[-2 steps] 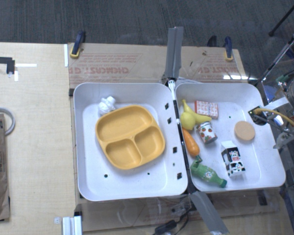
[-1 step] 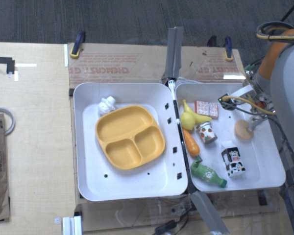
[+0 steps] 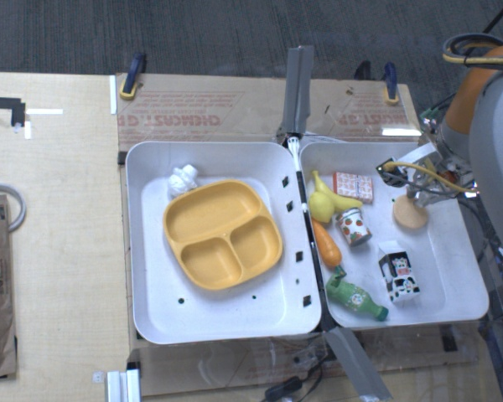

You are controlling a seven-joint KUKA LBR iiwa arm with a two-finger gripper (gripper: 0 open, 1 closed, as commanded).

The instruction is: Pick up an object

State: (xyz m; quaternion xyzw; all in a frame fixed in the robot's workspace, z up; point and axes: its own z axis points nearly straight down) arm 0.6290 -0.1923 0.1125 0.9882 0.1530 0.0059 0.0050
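Task status: pick not yet made, by the look of things. Nothing seen lifted.

- Gripper (image 3: 419, 193): low over the upper right part of the right bin (image 3: 465, 308), just above a round tan disc (image 3: 410, 214). Spread of its jaws: cannot tell, cables and wrist in the way. Nothing visibly held.
- Candidates, all resting on the right bin's floor, placed relative to the tan disc: patterned red card (image 3: 353, 186) to the left and a little up; yellow banana toy (image 3: 327, 201) further left; small printed can (image 3: 353, 227) lower left; orange carrot (image 3: 326, 246) beyond the can, by the divider; black-and-white carton (image 3: 400, 276) below; green bottle (image 3: 356, 299) lower left, near the front rim.
- Remaining: descend, close, lift.

Surface: left bin (image 3: 147, 291) with a yellow divided plate (image 3: 223, 234) and a crumpled white scrap (image 3: 183, 177). Cardboard (image 3: 201, 107) behind both bins, held by blue clamps. Pale wooden benchtop (image 3: 50, 157) to the far left; dark carpet beyond.
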